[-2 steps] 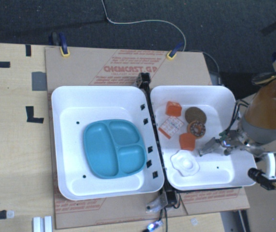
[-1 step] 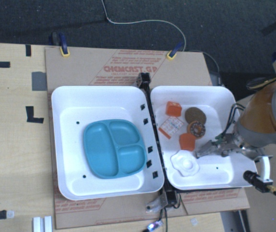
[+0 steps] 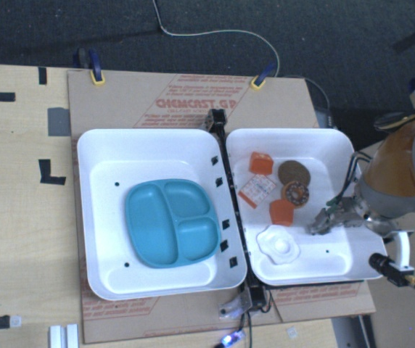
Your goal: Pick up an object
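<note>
Two white bins sit side by side on the bench: the left bin (image 3: 91, 194) and the right bin (image 3: 338, 147). The left bin holds one teal divided plate (image 3: 171, 220) with three compartments. The right bin holds six things: two orange blocks (image 3: 261, 164) (image 3: 281, 212), one brown round disc (image 3: 293, 172), one small patterned ring (image 3: 295, 193), one red-and-white packet (image 3: 257, 190) and one white round piece (image 3: 278, 243).

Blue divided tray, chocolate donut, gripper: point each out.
blue divided tray (image 3: 171, 221), camera view, ridge between its compartments
chocolate donut (image 3: 295, 193), camera view, on its iced ring
gripper (image 3: 318, 228), camera view, at its fingertips over the right bin
</note>
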Robot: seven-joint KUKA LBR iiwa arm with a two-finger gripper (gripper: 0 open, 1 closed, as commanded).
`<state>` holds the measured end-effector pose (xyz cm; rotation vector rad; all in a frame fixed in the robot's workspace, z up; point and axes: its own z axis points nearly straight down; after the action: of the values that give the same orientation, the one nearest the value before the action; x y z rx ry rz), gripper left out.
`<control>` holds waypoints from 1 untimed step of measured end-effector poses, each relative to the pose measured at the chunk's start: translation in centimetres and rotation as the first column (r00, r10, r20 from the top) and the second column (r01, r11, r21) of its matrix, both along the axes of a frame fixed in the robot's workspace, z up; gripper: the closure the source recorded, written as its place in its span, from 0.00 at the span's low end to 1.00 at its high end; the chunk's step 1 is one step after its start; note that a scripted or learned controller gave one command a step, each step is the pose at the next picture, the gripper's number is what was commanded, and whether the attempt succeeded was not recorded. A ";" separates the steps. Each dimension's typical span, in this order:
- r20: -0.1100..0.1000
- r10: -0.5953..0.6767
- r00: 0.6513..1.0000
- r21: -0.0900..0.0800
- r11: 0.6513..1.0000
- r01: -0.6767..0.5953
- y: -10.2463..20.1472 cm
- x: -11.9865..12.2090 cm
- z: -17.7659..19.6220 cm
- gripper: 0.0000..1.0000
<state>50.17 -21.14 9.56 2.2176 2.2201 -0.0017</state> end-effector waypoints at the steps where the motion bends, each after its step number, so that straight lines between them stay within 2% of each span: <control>1: 0.001 0.001 1.000 0.003 1.000 -0.001 0.8 0.1 6.0 1.00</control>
<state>50.28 -20.35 15.53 2.2173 2.2224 0.0023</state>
